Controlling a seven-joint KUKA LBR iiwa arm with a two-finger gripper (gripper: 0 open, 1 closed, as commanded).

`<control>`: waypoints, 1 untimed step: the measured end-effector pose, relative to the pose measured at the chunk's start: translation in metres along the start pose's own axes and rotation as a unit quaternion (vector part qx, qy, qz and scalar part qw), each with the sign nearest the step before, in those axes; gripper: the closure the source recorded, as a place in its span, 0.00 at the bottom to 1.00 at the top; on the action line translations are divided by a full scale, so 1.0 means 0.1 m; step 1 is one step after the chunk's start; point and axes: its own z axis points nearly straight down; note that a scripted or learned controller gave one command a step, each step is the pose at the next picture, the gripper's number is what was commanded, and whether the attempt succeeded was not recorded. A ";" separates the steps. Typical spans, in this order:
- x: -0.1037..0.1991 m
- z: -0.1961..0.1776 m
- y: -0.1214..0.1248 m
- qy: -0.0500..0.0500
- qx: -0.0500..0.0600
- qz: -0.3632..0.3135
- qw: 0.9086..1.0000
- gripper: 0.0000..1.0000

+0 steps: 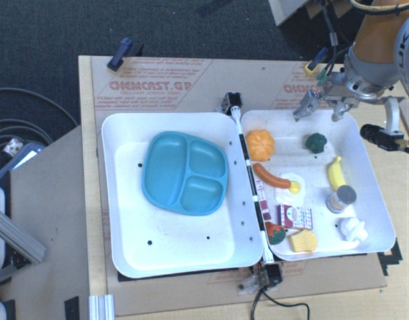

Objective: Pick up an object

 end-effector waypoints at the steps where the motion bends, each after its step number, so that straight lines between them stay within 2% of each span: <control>1: -0.15 1.12 -0.01 0.000 0.001 0.001 1.000 0.00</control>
